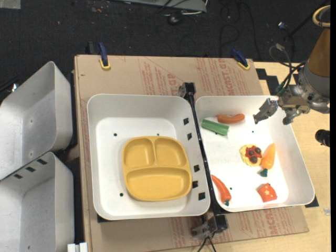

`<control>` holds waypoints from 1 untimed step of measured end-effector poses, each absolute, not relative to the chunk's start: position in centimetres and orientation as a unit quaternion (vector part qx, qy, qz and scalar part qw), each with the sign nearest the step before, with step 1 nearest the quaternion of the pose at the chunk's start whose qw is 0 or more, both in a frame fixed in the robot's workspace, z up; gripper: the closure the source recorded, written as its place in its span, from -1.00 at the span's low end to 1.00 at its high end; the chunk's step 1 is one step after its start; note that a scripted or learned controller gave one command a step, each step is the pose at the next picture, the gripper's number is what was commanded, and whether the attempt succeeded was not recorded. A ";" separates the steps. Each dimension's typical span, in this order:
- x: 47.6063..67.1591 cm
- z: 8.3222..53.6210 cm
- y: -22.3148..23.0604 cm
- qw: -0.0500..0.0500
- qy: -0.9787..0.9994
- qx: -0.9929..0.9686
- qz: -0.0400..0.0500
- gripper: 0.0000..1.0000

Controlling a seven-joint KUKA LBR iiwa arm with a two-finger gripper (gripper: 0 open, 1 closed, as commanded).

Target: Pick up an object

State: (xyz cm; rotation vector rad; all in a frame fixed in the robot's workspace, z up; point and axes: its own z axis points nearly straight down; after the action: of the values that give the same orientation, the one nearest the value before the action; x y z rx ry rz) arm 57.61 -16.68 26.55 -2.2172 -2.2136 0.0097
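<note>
The right bin [294, 156] holds several toy foods: an orange-red sausage [231, 118], a green block [214, 126], a small pizza slice [251, 154], an orange carrot [268, 156], a red pepper [221, 188] and a red piece [266, 192]. My gripper [276, 113] hangs over the bin's far right corner, its two dark fingers spread wide apart with nothing between them. It is well to the right of the sausage and above the carrot in the view.
The left bin [105, 140] holds a yellow divided plate [156, 168]. A black divider [197, 140] runs between the bins. Two spare white bins [31, 140] lie off the bench to the left. Cables trail behind the bench.
</note>
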 end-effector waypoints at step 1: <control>57.8 27.1 -16.6 0.000 -0.707 -0.707 0.000 -1.00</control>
State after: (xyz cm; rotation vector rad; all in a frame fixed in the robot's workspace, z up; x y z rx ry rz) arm 57.82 -16.64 27.12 -2.2207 -2.2225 0.0003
